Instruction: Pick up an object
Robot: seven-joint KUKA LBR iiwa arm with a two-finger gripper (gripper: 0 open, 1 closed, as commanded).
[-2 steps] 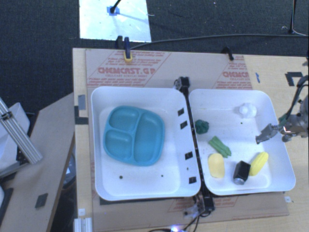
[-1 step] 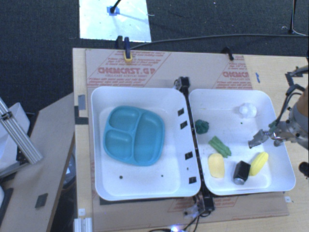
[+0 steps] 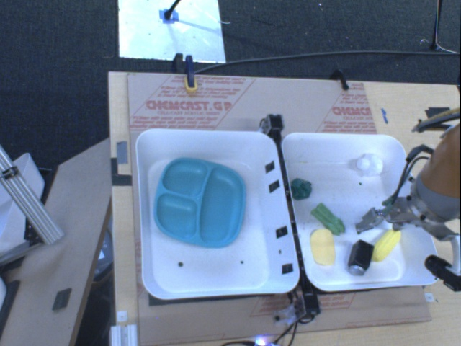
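In the right bin: a dark green lump (image 3: 301,189) near the divider, a light green block (image 3: 328,218) lying slantwise, a pale yellow piece (image 3: 323,246), a black cylinder (image 3: 360,256) (touching a yellow corn (image 3: 387,245)), and a white ball (image 3: 369,165).

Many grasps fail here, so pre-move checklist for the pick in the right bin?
1. Gripper inside right bin: ok.
2. Object between fingers: not ok, none seen.
3. Yellow corn-shaped piece next to the gripper: ok.
4. Crowding: not ok, black cylinder sits against that piece.
5. Finger opening: cannot tell.
6. Blue plate in left bin, out of the way: ok.
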